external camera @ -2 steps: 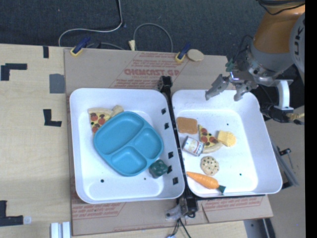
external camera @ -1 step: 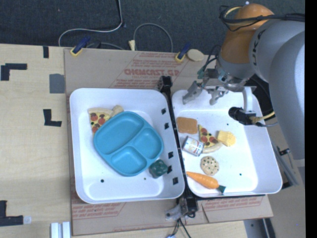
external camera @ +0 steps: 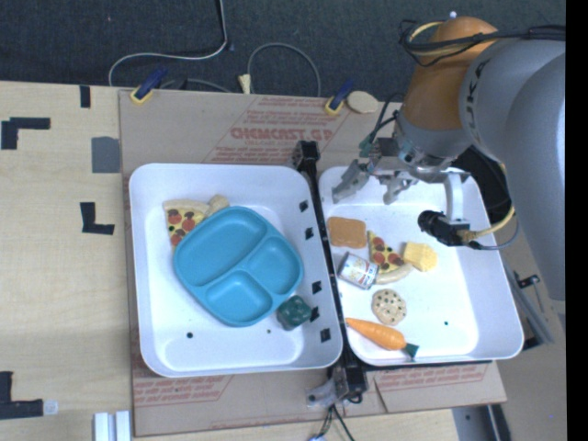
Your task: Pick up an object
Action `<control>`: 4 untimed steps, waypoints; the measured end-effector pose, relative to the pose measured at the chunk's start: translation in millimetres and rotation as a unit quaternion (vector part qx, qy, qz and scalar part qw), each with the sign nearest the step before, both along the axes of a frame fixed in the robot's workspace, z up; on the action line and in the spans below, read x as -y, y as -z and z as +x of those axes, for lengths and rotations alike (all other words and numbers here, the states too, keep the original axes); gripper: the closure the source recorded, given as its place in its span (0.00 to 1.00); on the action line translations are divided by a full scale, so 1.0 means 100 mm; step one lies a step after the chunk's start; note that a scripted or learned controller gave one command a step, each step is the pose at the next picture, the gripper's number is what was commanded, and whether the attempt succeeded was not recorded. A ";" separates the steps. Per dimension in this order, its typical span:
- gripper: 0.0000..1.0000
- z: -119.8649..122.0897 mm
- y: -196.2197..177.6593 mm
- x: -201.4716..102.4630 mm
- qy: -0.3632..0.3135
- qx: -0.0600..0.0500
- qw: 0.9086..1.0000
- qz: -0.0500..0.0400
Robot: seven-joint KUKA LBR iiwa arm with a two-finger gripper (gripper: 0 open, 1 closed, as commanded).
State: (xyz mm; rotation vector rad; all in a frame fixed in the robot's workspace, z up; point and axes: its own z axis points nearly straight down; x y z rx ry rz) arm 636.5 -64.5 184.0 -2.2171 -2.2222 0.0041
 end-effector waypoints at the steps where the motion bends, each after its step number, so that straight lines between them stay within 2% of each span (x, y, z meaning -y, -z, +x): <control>1: 0.00 -0.23 0.00 0.00 0.001 0.000 1.000 0.000; 2: 0.00 -0.36 0.91 0.37 0.002 -0.003 1.000 -0.001; 3: 0.00 -0.13 0.58 0.58 0.001 0.003 1.000 -0.001; 4: 0.00 -0.14 1.00 0.29 0.000 0.002 1.000 -0.002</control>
